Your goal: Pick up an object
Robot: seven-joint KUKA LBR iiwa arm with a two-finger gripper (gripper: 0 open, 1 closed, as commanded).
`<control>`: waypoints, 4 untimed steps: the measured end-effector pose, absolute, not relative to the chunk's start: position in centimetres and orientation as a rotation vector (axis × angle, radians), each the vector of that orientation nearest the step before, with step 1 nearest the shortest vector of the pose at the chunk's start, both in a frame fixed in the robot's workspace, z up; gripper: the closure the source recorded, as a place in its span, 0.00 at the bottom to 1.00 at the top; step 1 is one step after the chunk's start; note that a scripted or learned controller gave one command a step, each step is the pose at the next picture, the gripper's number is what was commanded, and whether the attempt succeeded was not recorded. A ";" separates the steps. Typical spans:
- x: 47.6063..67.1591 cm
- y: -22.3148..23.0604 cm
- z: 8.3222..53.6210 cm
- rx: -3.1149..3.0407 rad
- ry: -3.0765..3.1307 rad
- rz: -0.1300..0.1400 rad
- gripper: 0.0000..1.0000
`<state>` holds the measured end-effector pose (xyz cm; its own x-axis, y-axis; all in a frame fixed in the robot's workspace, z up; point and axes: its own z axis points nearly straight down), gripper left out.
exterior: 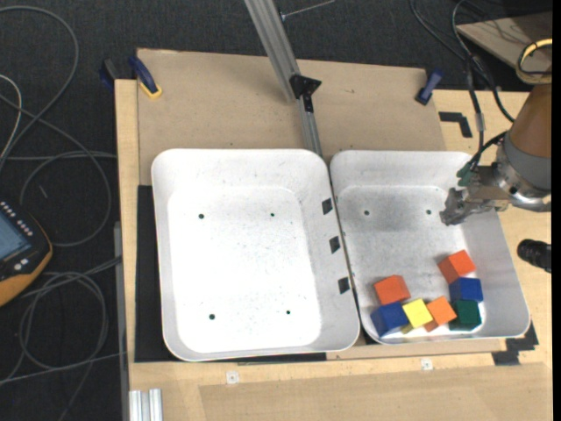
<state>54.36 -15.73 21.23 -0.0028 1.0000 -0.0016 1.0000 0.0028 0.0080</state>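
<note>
The arm point(532, 139) enters from the right edge of the frame, with its orange band at the upper right and the grey wrist below it. The gripper point(454, 210) points down and to the left, over the upper right part of the right bin point(351, 235). I cannot tell its state. The blocks lie in the lower right corner of this bin, well apart from the gripper: 3 orange blocks point(391, 288) point(457, 264) point(443, 310), 2 blue blocks point(388, 318) point(469, 288), 1 yellow block point(417, 312) and 1 green block point(468, 313). They are close together, several touching. The left bin point(166, 235) is at the centre left of the frame.
</note>
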 end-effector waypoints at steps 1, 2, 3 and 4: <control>54.5 -15.7 23.1 2.217 2.221 0.004 1.00; 53.6 -10.7 22.3 2.218 2.231 0.001 1.00; 52.7 -6.4 22.9 2.217 2.231 0.002 1.00; 52.4 -1.9 23.4 2.216 2.232 0.003 1.00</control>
